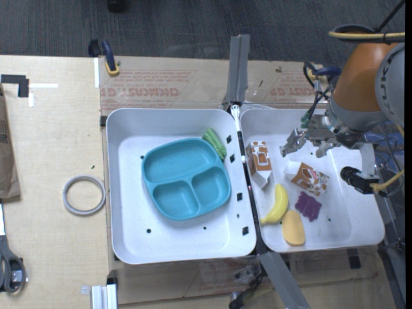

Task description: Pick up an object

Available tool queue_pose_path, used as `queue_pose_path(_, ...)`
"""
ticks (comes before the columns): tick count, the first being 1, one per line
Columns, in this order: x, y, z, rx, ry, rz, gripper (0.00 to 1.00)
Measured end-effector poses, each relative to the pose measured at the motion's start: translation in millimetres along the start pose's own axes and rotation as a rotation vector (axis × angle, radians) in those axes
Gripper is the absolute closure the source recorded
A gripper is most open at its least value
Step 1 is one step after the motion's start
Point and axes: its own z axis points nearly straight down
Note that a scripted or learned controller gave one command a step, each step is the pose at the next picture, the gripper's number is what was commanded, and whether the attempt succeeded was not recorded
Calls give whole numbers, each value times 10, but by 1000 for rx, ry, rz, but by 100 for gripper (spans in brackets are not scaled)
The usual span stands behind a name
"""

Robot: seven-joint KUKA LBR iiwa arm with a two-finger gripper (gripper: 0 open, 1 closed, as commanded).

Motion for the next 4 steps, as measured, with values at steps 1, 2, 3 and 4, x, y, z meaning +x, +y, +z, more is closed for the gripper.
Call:
queue_pose_path(1, 198, -716, 461, -46, -6, 181, 0)
queue_pose_path(2, 225, -1108, 624, -3, 1, 36, 0)
queue_pose_path(3, 224, -1108, 623, -3, 1, 36, 0)
queue_pose_path(4, 215, -1104, 537, -2, 0, 39, 100)
